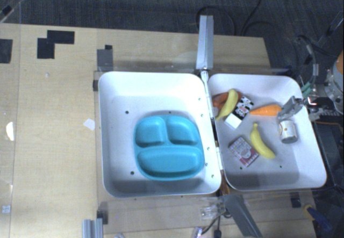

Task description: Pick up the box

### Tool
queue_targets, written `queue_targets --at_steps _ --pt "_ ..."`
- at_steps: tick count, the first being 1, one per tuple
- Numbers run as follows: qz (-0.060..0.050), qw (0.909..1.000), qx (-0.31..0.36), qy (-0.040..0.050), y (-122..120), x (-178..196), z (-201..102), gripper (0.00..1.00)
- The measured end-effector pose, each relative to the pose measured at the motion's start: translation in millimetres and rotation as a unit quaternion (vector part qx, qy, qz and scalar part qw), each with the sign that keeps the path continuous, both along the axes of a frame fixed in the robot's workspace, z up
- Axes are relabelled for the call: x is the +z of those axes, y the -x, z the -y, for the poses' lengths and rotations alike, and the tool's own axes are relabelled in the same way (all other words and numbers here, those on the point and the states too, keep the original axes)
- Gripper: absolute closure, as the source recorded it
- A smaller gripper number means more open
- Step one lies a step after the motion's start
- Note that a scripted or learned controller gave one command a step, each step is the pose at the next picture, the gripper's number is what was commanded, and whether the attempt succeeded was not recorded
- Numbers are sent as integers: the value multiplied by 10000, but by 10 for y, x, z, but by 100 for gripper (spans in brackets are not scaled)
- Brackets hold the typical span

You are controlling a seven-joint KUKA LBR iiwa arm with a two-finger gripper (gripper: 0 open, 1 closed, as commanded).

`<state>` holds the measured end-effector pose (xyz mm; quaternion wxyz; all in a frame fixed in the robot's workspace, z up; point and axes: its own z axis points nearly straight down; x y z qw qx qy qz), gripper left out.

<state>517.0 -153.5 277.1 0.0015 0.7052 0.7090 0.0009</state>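
The small black-and-white patterned cardboard box (243, 107) lies in the upper left of the right white bin (309, 178), touching a yellow banana (229, 103). The fingers (291, 107) hover well to its right, near the bin's right rim; I cannot tell whether they are released or clenched.

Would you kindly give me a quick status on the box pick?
Claw at right bin's right side, above can. Box flat, untouched. Banana beside it.

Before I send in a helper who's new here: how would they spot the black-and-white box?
Look in the right bin, upper left part. The box lies between a banana and a carrot. It alone is black with white marks, not yellow or orange.
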Motion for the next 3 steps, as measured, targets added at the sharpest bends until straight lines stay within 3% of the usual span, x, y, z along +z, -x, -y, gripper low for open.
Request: queue_targets --at_steps 1,2,3 --pt "-6 9989 -468 -3 -74 -1251 375 0" --pt "50 9992 -405 8 -88 -1877 438 0" --pt "78 9992 -389 -1 -115 -1758 420 100"
